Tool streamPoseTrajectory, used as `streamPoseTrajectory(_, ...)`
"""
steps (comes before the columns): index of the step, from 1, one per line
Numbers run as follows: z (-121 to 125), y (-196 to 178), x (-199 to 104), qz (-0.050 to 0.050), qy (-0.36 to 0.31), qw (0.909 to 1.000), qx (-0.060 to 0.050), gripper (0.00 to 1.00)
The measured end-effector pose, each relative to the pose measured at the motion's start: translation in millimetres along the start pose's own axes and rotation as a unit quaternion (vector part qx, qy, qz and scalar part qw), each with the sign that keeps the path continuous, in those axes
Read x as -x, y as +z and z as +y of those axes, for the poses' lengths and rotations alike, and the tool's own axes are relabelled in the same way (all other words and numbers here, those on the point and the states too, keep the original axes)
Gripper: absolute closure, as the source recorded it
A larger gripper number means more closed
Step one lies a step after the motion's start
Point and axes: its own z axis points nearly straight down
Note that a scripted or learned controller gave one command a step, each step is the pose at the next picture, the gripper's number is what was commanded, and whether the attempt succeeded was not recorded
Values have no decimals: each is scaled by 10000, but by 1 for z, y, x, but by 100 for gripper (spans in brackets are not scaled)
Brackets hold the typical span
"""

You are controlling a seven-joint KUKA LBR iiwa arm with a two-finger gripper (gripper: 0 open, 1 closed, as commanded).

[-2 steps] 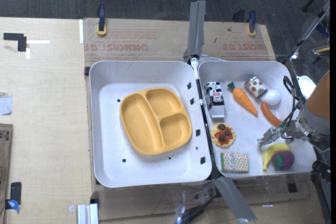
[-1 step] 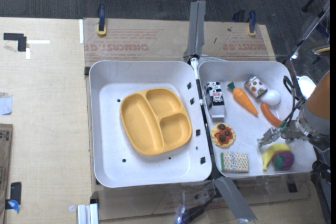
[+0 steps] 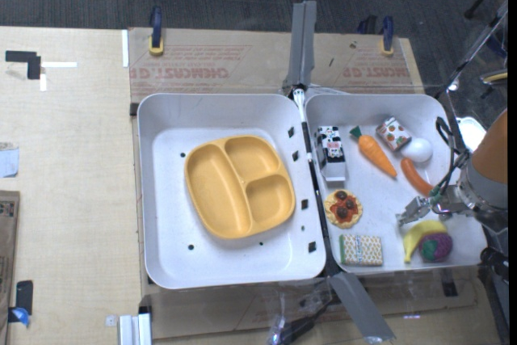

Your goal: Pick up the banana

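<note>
The yellow banana (image 3: 414,238) lies curved in the front right of the right bin (image 3: 367,105), touching a purple and green toy (image 3: 437,248) on its right. My gripper (image 3: 414,212) reaches in from the right and hangs just above the banana's upper end. It is open, with nothing between its fingers. The grey wrist and cables cover the bin's right rim.
The right bin also holds a cow-print carton (image 3: 329,151), a carrot (image 3: 377,156), an orange sausage-like piece (image 3: 416,175), a white egg (image 3: 418,149), a small printed box (image 3: 393,133), a little pizza (image 3: 343,208) and a cracker block (image 3: 361,250). A yellow divided plate (image 3: 240,186) lies in the left bin (image 3: 161,198).
</note>
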Motion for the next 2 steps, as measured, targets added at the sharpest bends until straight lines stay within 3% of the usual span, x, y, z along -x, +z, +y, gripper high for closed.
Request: streamPoseTrajectory(2,0,0,0,0,0,10000,0,0)
